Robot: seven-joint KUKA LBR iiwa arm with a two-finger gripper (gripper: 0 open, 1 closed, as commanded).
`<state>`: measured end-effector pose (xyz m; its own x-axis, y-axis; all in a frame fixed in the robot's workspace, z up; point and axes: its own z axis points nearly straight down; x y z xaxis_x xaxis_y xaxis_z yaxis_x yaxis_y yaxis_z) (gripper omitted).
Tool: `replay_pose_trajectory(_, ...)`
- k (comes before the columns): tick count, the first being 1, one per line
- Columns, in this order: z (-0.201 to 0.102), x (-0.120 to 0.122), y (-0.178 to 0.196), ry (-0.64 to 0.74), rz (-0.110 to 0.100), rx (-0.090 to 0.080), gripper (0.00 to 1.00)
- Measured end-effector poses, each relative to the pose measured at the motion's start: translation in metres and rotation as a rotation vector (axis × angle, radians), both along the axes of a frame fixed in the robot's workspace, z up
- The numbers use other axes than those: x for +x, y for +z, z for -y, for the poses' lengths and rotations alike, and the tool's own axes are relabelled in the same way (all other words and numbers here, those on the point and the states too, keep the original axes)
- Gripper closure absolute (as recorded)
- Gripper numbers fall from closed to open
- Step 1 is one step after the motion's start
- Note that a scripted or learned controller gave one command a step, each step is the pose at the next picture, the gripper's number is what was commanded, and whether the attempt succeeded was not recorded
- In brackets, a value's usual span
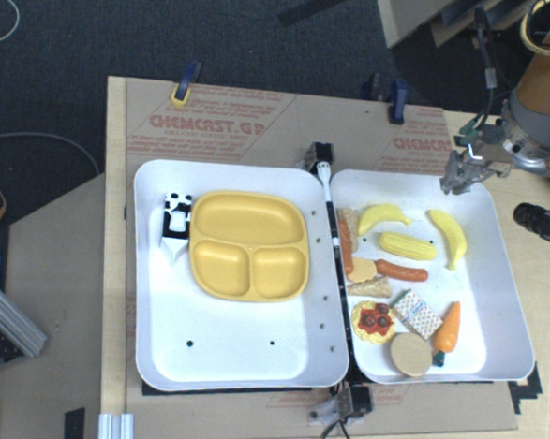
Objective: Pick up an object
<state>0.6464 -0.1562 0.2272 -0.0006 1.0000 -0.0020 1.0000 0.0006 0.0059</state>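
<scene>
We read this as the approach step: nothing is lifted yet, and our end effector (458, 180) hangs at the back edge of the right bin (510, 305), at about one o'clock from the bin's middle. Whether its tips are apart or together we cannot tell; they are too small and dark against the rim.

The candidates all lie in that right bin. Nearest the end effector, at about six o'clock from it, is a banana (449, 236) lying on its side, with a second banana (384, 215) and a corn cob (407, 245) off toward eight o'clock. Beyond those we see a sausage (401, 270), a strip of bacon (346, 242) along the left wall, a toast slice (368, 286), a small pizza (374, 322), a wrapped sweet (419, 316), a carrot (448, 329) and a round biscuit (410, 356) near the front edge. The left bin (151, 308) carries a yellow divided plate (251, 245) and a small black-and-white toy (176, 220) at its nine o'clock.

For the next move, we judge the near banana the easiest target: it lies apart from its neighbours. We would need to travel toward six o'clock, turn the wrist across its narrow width, then descend until the tips straddle it. The curved, smooth skin could slip out.
</scene>
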Motion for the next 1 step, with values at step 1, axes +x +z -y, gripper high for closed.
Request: replay_pose_trajectory(1,-0.0442,-0.04,0.0057,0.003,-0.01,0.004,1.0)
